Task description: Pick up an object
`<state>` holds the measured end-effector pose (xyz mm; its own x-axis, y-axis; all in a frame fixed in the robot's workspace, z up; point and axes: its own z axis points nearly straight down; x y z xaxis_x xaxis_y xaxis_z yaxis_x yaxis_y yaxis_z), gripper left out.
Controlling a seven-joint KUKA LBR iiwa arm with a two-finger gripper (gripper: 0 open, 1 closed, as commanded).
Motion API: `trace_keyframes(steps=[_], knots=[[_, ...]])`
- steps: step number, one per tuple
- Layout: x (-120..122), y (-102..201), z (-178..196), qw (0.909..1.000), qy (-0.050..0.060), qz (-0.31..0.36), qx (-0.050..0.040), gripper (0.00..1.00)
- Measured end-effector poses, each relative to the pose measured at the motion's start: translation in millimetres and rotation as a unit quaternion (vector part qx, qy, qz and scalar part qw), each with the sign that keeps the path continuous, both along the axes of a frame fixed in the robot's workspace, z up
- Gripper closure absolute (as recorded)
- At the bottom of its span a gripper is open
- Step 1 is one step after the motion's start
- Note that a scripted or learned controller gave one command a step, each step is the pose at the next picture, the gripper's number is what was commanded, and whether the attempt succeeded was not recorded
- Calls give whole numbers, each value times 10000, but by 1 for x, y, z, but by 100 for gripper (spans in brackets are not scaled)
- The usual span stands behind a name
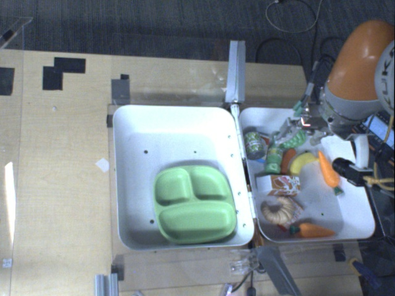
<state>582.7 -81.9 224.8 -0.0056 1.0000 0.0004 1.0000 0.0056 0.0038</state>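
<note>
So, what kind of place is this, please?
Probably a robot lab test bench, not a kitchen: two white bins fixed on a wooden bench, a robot arm reaching over toy food like a plastic carrot, and loose cables on the floor.

Robotics lab: wooden table (55,165) with two white bins (133,128) clamped in metal brackets (235,73), loose cables (296,8) on grey carpet (123,11).
</note>
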Motion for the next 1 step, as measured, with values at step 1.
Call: trace_keyframes(steps=[1], knots=[[30,-38,-132,9986,-20,522,-12,0]])
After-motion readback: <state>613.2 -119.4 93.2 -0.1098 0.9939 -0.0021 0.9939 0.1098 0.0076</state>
